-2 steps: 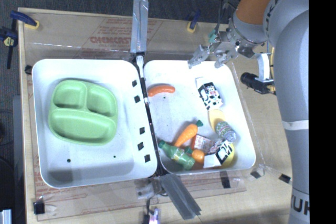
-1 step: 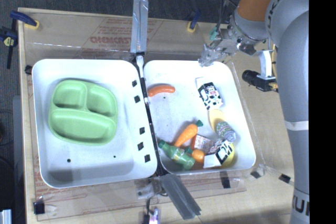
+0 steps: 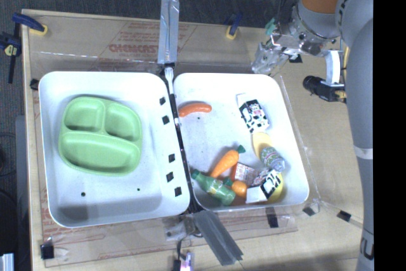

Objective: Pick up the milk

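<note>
We see our grey arm come in from the right, its orange band high near the top edge. The wrist bends down and leftward, and the claw hangs at the upper right, its tip pointing downward, nothing visibly between its fingers.

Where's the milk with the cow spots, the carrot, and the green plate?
milk carton (image 3: 254,115): camera view, on its black-and-white cow-spotted face.
carrot (image 3: 225,162): camera view, middle of its orange body.
green plate (image 3: 101,134): camera view, on the ridge between its compartments.
</note>
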You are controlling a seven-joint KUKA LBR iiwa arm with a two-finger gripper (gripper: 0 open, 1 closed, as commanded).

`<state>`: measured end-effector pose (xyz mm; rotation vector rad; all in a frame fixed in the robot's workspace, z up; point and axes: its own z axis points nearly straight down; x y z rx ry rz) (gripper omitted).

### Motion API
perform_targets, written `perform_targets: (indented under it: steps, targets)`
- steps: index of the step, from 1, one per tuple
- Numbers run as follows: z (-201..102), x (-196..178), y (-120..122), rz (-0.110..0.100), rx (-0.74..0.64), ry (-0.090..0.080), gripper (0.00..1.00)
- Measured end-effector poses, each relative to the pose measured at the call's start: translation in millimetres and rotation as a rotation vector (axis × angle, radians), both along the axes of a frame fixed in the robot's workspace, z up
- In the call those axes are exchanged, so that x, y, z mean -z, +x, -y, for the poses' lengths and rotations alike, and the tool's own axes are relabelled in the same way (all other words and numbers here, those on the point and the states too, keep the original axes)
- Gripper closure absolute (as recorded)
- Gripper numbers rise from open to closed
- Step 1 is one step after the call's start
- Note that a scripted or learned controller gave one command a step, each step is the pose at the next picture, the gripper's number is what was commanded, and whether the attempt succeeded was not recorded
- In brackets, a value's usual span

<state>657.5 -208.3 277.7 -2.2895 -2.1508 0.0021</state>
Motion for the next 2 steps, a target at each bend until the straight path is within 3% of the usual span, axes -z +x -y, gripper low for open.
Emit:
perform_targets:
  steps: [1, 2]
  targets:
    - [0, 0, 0, -0.001, 0.000, 0.000, 0.00]
    - [-5, 78, -45, -0.003, -0.097, 0.001, 0.00]
